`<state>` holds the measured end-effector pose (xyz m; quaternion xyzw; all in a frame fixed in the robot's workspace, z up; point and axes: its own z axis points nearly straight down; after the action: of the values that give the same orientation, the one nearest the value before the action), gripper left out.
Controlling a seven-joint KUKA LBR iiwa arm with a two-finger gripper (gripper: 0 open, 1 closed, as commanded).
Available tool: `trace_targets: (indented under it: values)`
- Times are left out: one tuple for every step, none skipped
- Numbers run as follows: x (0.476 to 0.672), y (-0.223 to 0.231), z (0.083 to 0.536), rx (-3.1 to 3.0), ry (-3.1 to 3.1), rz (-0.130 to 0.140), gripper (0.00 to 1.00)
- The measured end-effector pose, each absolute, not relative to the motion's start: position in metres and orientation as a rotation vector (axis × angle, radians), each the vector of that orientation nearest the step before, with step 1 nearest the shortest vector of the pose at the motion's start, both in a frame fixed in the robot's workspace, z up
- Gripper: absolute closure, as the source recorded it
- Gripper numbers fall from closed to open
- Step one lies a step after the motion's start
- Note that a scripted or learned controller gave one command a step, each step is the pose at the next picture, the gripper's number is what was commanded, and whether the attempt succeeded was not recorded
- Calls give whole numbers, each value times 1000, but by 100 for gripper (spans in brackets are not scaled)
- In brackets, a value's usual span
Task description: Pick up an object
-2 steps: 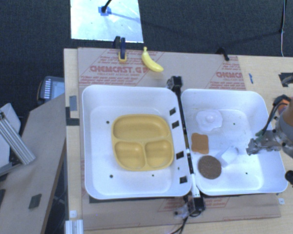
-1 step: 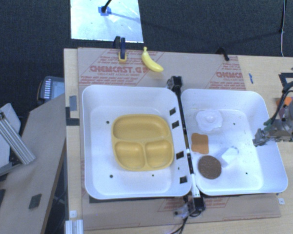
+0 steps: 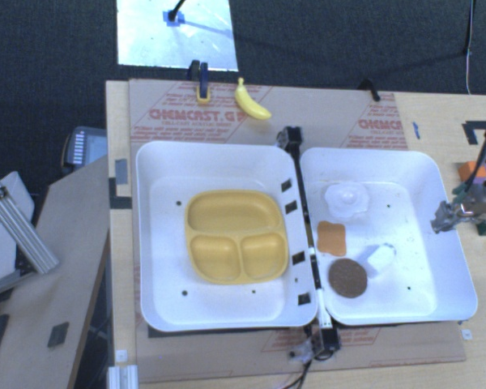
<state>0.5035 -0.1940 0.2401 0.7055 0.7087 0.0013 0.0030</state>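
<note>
At the right edge of the camera view, we find the end effector over the right rim of the right bin, with the arm's orange band just behind it. We cannot tell whether it is open or closed, and we see nothing gripped in it.

Four candidate objects lie in the right bin, all to the image-left of the end effector. The small white block is the nearest; it sits toward the image-left and slightly toward the near edge of the bin, and its long axis runs on a diagonal, rising to the image-right. The brown disc lies touching or just beside the block on its lower-left side. The orange square lies above the disc, near the divider between the bins. The clear round lid lies farthest up, roughly level with the end effector but well apart from it.

We judge that the coming move requires travel toward the image-left across the bare floor of the bin, then a descent. For the white block, we would set the closing direction across its short side, at right angles to the diagonal. The disc's closeness to the block may hinder one side of that grasp.

The left bin holds a yellow divided tray, much farther off. A toy banana rests on the bench behind the bins.
</note>
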Motion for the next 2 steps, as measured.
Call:
trace_targets:
  values:
    - [513, -142, 249, 2209, 2231, 5, 100]
    - [524, -91, 255, 2209, 2231, 4, 100]
